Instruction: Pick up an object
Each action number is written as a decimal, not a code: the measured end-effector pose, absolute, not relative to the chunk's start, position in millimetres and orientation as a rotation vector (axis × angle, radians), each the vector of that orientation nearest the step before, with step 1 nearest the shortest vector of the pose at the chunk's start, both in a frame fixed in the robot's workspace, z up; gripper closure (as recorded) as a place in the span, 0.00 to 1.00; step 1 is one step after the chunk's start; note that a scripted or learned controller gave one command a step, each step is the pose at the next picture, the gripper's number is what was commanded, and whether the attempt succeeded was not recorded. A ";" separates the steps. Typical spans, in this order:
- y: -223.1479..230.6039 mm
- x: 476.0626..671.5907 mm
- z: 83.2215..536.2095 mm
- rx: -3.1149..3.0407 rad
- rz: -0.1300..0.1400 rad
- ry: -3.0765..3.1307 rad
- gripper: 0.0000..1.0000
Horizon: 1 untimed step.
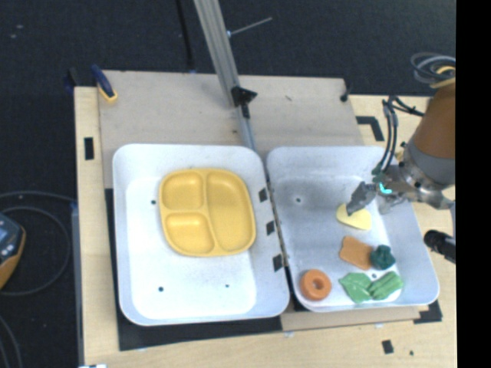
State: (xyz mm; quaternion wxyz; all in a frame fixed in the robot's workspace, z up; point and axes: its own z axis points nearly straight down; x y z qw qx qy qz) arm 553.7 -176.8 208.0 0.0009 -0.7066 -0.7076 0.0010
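Note:
The right bin (314,182) holds several small objects. A pale yellow wedge (355,219) lies near its middle right. Below it come an orange-brown block (354,252), a dark green lump (382,257), a light green leafy piece (371,286) and an orange ring (315,284). My gripper (370,198) hangs over the right bin, just above the upper edge of the yellow wedge and close to it. I see nothing lifted off the bin floor.
The left bin (138,282) carries a yellow divided plate (207,211). A metal pole (219,44) rises slantwise behind the bins. The arm's orange band (439,129) stands at the right edge, with cables beside it.

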 end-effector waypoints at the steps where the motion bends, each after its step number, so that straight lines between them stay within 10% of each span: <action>1: -176.8 554.8 209.5 -2.220 0.000 -2.225 0.00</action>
